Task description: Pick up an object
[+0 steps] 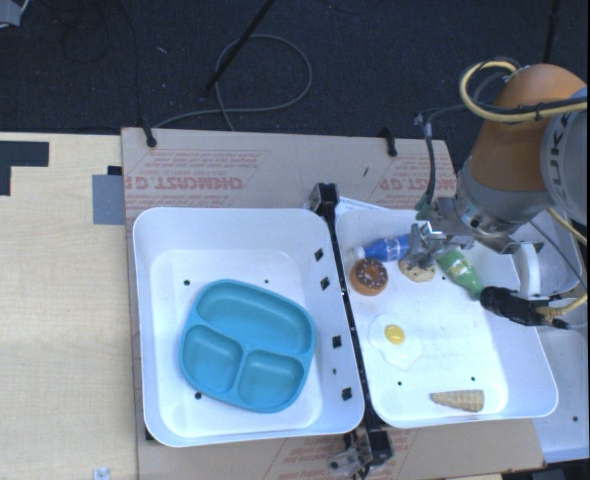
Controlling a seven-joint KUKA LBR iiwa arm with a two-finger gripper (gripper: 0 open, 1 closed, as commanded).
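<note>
1. In the right bin (520, 368), near its far edge, lie a blue bottle (387, 247), a small cookie-like piece (416, 268) and a green object (462, 271); a chocolate donut (369, 277) sits just left of them.
2. Nearer the middle of that bin lies a fried egg (395, 337), and close to the front rim a waffle cone (459, 400).
3. The gripper (422, 247) hangs low over the cookie-like piece, between the blue bottle and the green object; how wide it stands cannot be told.
4. The arm (520, 138) reaches in from the right, its orange band above the wrist, bent down towards the bin's far side.
5. The left bin (165, 238) holds a blue divided plate (247, 345).
6. Both bins rest on a cardboard sheet (225, 173) on a pale wooden bench (45, 318); beyond it, cables (265, 63) trail over a dark floor.
</note>
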